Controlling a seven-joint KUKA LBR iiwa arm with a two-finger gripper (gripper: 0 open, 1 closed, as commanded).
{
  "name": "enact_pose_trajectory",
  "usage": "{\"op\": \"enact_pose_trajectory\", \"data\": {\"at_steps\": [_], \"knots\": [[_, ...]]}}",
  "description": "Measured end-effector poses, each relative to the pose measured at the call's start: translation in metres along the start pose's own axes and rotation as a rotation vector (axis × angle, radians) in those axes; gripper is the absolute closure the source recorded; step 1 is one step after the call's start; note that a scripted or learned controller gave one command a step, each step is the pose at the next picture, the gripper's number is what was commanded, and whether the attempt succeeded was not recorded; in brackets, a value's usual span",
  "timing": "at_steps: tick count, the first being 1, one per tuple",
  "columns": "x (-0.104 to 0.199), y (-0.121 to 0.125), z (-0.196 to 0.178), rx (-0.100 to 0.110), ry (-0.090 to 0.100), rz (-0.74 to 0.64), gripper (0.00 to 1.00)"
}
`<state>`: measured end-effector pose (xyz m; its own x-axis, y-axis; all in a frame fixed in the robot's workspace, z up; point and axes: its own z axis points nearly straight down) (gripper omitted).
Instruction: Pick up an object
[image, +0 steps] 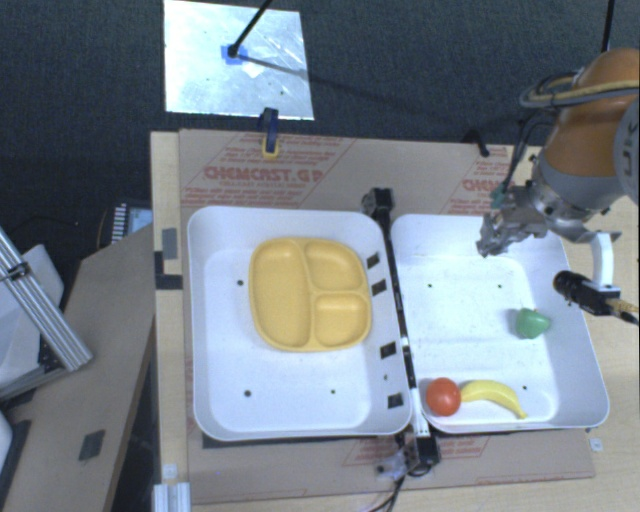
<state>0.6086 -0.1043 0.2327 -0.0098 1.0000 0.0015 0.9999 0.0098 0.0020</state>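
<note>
My gripper hangs over the far right part of the right bin, and nothing shows between its fingers. A green object lies near the bin's right wall, below and to the right of the gripper. Along the bin's front edge a yellow banana rests next to a red-orange tomato-like ball. All three lie apart from the gripper.
The left bin holds a yellow divided plate at its middle. A black divider with clips runs between the two bins. The arm enters from the upper right.
</note>
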Motion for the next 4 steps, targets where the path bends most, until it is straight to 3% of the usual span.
{"op": "enact_pose_trajectory", "data": {"at_steps": [4], "knots": [[0.211, 0.045, 0.02, -0.001, 0.0, 0.001, 1.0]]}}
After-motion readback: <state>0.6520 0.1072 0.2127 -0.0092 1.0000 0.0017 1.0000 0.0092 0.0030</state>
